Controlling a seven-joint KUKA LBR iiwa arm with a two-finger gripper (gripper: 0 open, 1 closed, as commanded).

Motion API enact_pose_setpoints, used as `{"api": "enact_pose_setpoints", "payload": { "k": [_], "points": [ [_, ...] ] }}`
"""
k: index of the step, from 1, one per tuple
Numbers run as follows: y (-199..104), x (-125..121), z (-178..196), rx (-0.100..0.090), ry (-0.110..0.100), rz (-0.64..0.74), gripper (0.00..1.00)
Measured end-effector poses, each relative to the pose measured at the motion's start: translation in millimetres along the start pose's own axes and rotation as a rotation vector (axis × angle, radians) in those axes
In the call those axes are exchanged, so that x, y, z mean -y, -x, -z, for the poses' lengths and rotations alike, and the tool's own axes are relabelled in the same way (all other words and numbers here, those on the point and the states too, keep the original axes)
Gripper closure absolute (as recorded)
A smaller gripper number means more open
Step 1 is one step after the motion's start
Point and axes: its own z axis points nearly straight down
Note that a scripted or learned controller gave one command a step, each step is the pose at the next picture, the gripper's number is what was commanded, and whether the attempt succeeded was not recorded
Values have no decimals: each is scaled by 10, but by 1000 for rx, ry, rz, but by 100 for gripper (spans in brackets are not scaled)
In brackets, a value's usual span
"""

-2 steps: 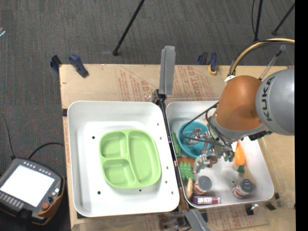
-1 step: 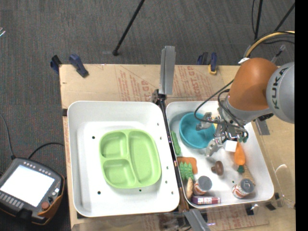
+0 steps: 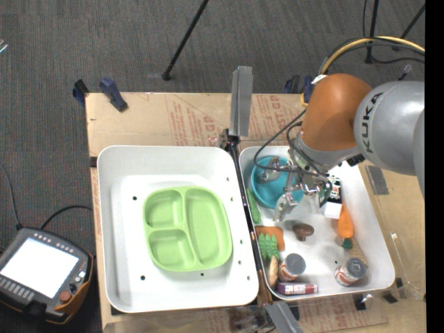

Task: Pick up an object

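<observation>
My gripper (image 3: 300,197) hangs low over the right bin (image 3: 371,220), at the right edge of a blue bowl (image 3: 266,183). Its metal fingers (image 3: 284,205) look spread, with nothing between them. Just below it lies a small brown mushroom-shaped piece (image 3: 302,229). An orange carrot (image 3: 345,224) lies to the right. An orange and green toy (image 3: 269,238) and a yellowish piece (image 3: 272,266) sit by the bin's left wall. A grey-topped can (image 3: 295,263), a second can (image 3: 351,271) and a red bar (image 3: 297,288) lie along the front.
The left bin (image 3: 118,186) holds a green divided plate (image 3: 187,227). A small white and black box (image 3: 334,189) sits right of the gripper. The grey arm with its orange band (image 3: 336,120) covers the right bin's back. A teach pendant (image 3: 38,269) lies on the floor at lower left.
</observation>
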Motion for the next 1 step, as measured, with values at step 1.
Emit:
{"api": "enact_pose_setpoints", "payload": {
  "k": [1],
  "points": [
    [-611, 331, 0, 20, -2, -127, 0]
  ]
}}
